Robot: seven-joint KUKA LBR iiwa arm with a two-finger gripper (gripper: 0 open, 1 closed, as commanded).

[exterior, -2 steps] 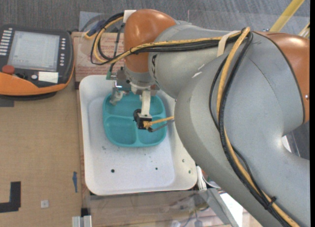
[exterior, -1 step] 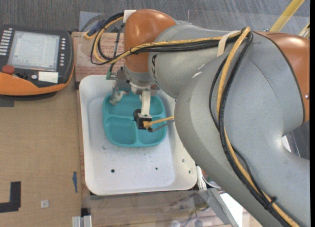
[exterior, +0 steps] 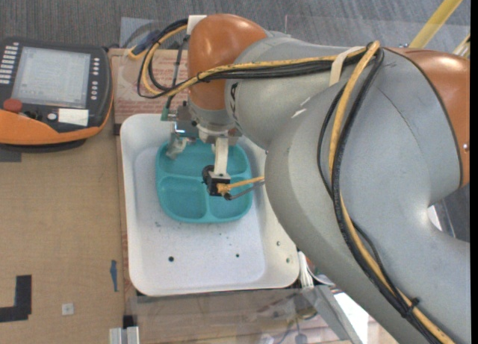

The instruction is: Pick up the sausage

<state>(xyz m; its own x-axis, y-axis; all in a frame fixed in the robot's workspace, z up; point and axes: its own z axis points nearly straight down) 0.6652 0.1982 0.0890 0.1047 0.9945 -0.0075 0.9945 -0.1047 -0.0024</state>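
A brown bench (exterior: pixel 60 208) was seen bearing a shallow, round-cornered white bin (exterior: pixel 142 260), in which a glossy teal divided plate (exterior: pixel 183 186) lay. The gripper (exterior: pixel 179 141) was poised over the plate's far rim. Whether it was open or closed could not be told, nor where the sausage lay.

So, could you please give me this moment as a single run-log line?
arm: over white bin | tool: above teal divided plate, upper-left corner | hold: none confirmed
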